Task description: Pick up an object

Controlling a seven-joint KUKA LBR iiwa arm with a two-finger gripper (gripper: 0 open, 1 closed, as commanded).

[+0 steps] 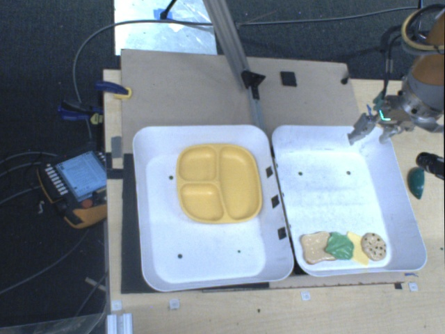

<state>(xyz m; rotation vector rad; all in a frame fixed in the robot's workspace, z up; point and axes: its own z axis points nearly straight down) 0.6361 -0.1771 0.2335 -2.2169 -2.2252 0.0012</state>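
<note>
Several small food toys lie in a row at the near edge of the right bin [348, 186]: a tan toast-shaped piece [316, 248], a green leafy piece [340, 245], a yellow piece [359, 250] and a round chocolate-chip cookie [374, 245]. My gripper [373, 130] hangs over the far right corner of that bin, well away from the toys. Its two fingers are spread apart with nothing between them.
A yellow three-compartment plate [219, 183] sits in the left bin [201, 256]. A slanted metal pole [229, 33] crosses the back of the bench. A teal object [416, 182] lies on the bench right of the right bin. Cables and a device sit on the floor at left.
</note>
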